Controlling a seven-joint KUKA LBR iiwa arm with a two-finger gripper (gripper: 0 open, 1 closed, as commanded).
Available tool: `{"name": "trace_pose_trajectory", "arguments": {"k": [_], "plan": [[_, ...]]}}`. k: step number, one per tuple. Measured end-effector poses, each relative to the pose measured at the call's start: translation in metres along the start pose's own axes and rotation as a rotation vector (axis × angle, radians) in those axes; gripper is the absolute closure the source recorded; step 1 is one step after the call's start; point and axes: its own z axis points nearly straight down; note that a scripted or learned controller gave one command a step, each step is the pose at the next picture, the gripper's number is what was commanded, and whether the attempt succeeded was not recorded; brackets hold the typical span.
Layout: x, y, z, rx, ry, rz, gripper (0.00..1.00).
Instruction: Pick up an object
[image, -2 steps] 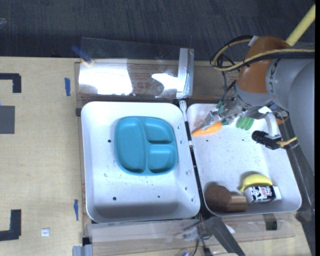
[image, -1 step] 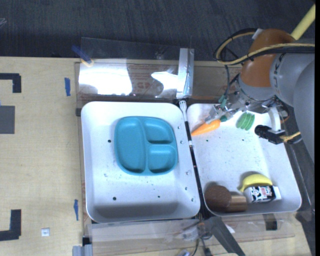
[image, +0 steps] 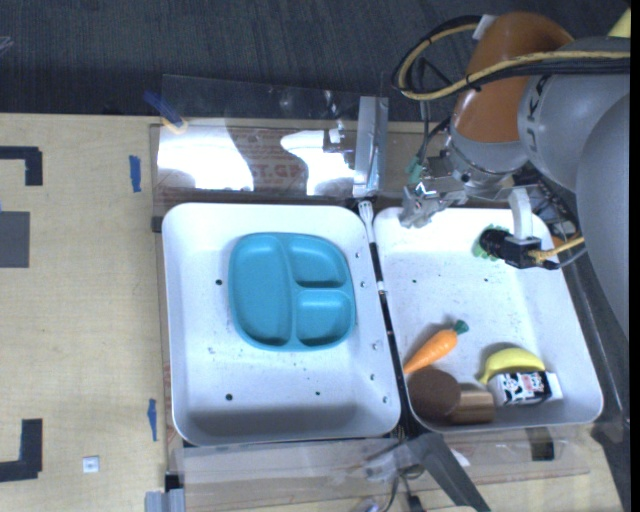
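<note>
Camera view: I see the gripper (image: 424, 203) poised over the right bin's (image: 570, 300) far left corner; I cannot tell its opening, and nothing visibly sits in it. No pick is made. Toward me from it lie a tapered orange toy carrot (image: 433, 347), a curved yellow banana (image: 511, 361) and a brown rounded block (image: 440, 394). Left of it rests a smooth blue compartment plate (image: 291, 290).

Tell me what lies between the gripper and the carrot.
In the camera view, only bare white bin floor lies between the gripper and the carrot.
</note>
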Motion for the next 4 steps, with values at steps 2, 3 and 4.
{"name": "trace_pose_trajectory", "arguments": {"k": [2,3,4], "plan": [[0.044,0.006,-0.041,0.002,0.0,0.015,0.0],[0.003,-0.068,0.004,0.013,0.001,-0.168,0.0],[-0.003,-0.062,0.004,0.007,-0.001,-0.021,0.0]]}}
